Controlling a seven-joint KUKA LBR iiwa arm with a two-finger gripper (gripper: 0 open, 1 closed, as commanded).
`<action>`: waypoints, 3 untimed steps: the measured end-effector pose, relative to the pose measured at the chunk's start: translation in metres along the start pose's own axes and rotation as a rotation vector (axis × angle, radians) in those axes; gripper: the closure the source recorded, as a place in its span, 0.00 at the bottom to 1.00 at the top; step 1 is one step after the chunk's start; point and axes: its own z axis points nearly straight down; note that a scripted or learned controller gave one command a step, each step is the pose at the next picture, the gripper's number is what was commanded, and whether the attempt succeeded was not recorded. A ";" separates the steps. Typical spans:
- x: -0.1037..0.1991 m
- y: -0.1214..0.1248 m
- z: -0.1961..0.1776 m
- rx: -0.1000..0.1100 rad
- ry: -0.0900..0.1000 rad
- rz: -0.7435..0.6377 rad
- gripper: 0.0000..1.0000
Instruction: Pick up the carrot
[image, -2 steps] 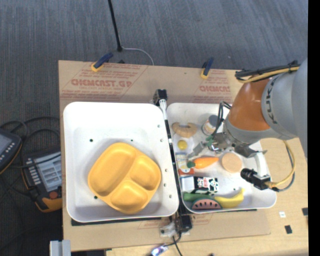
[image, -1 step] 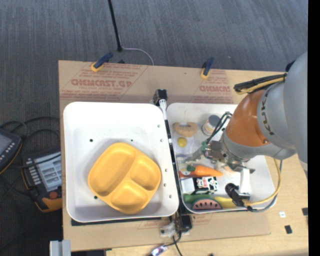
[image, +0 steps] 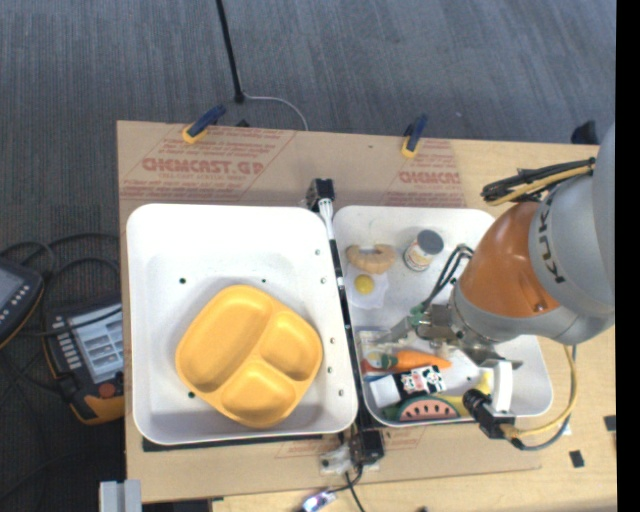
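Right bin (image: 398, 224), lower half: the carrot (image: 420, 358) lies on its side, roughly level across the view, green end pointing towards the wall between the bins. The gripper (image: 437, 328) hangs over this bin just above the carrot in the view. I cannot tell from this angle whether it touches the carrot or how the jaws stand, as the wrist hides them. The arm (image: 520, 270), with its orange band, covers the right part of the bin. It is crowded around the target. A black-and-white carton (image: 421, 381) lies right against the carrot's near side, and a watermelon slice (image: 436, 408) sits beside that at the bin's front wall. Further up, well apart from the carrot, are a tan ring-shaped roll (image: 375, 258), a small jar (image: 426, 247) with a grey lid and a small yellow piece (image: 364, 285). The left bin (image: 175, 245) holds a yellow plate (image: 250, 352) with three compartments. Count: two bins, one plate, one carrot, one carton, one watermelon slice, one roll, one jar, one yellow piece. Both bins rest on a cardboard sheet (image: 290, 155), with two clamps (image: 203, 122) on its far edge.
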 end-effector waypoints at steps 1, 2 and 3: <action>-0.008 -0.003 0.003 0.012 -0.004 0.317 0.00; -0.009 -0.004 -0.006 0.015 -0.005 0.319 1.00; -0.009 -0.004 -0.006 0.016 -0.005 0.319 0.00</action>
